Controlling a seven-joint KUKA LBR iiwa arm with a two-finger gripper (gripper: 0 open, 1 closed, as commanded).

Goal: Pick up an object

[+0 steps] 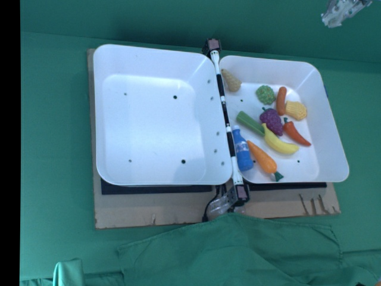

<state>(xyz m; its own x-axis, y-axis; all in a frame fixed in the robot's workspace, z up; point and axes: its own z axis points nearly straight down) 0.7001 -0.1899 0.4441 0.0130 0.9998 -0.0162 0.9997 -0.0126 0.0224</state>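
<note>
From the camera view, the claw (340, 8) hangs high in the upper right corner of the frame, well apart from the toys. It is too small and blurry, so I cannot tell how it is set. Picking has not started, I think. The toys lie in the right bin (330, 142): a blue bottle (241, 150), a banana (280, 143), a carrot (263, 158) and purple grapes (272, 120). Next the claw must come down over 1 toy. The left bin (110, 58) sits beside it. Both bins rest on brown cardboard (149, 219) on a green table (53, 130).
</note>
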